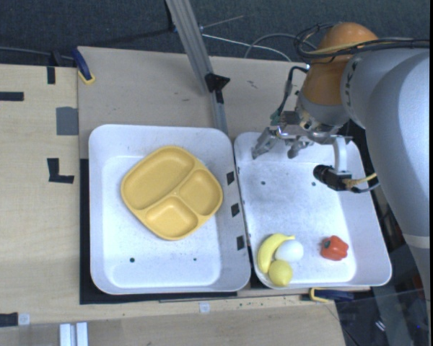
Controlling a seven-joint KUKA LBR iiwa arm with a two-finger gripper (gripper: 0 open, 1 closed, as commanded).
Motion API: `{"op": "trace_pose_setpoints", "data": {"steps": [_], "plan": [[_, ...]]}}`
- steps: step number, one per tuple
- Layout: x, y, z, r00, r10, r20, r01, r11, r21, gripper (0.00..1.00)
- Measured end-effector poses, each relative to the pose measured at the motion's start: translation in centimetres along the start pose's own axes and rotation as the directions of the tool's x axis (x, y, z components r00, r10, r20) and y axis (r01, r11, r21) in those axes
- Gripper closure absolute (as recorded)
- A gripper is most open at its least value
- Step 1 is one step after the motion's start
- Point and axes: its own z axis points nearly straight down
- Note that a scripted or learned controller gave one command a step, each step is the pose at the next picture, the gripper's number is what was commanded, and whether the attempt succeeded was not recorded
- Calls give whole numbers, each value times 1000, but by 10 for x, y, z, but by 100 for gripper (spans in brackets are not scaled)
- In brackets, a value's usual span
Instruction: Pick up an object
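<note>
We see the gripper (280, 146) spread and holding nothing above the right bin's (307, 200) far edge, because the pickable banana (271, 248), egg (289, 251) and pepper (334, 248) cluster along its near edge.

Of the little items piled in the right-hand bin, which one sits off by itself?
The red one, near the bin's right wall. The banana, white egg-like ball and yellow lemon-like ball huddle together, touching.
</note>
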Motion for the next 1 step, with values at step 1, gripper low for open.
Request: {"op": "trace_pose_setpoints", "data": {"steps": [1], "plan": [[1, 0, 46, 1000, -1, 1, 1, 1000, -4, 0]]}}
